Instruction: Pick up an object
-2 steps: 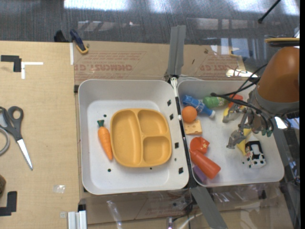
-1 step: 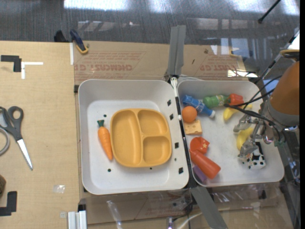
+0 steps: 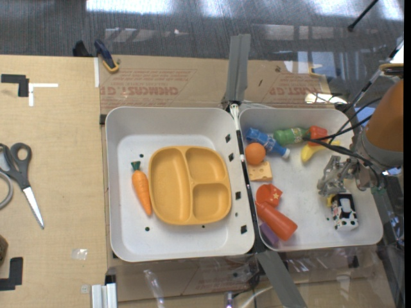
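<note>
The yellow three-compartment plastic plate (image 3: 190,185) looks smooth and faintly glossy inside the left white plastic bin (image 3: 115,191). Left of that bin, matt pale wooden bench top (image 3: 58,172) carries grey-handled metal scissors (image 3: 24,181); behind it lies dull brown printed cardboard (image 3: 160,85).

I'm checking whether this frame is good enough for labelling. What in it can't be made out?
- Gripper: a blurred tangle of metal and cables, so open or shut cannot be told.
- Purple thing: mostly hidden under the red bottle.
- Yellow toy: crossed by black cables, shape unclear.
- Scissors: one handle cut off by the left edge.
</note>
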You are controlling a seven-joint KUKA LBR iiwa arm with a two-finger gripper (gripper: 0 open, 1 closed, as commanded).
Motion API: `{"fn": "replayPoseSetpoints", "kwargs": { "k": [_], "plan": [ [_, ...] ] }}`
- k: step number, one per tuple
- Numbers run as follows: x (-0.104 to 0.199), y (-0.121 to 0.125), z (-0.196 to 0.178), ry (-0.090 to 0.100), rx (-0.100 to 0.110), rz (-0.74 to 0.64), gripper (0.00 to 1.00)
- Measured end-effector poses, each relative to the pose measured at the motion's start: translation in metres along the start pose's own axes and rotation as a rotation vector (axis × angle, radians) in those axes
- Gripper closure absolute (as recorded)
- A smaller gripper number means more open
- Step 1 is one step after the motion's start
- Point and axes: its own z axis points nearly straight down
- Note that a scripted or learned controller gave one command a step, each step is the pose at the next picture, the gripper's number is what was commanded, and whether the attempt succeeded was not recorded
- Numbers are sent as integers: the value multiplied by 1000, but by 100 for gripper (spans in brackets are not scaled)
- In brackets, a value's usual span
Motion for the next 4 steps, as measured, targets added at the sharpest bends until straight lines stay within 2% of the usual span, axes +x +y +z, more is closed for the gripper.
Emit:
{"fn": "replayPoseSetpoints", "kwargs": {
  "k": [1, 2, 3, 4],
  "plan": [
    [-40, 58, -92, 3, -2, -43, 100],
    [-40, 58, -92, 3, -2, -43, 0],
    [-16, -7, 9, 3, 0, 58, 0],
    [-17, -4, -1, 0, -2, 53, 100]
  ]
}}
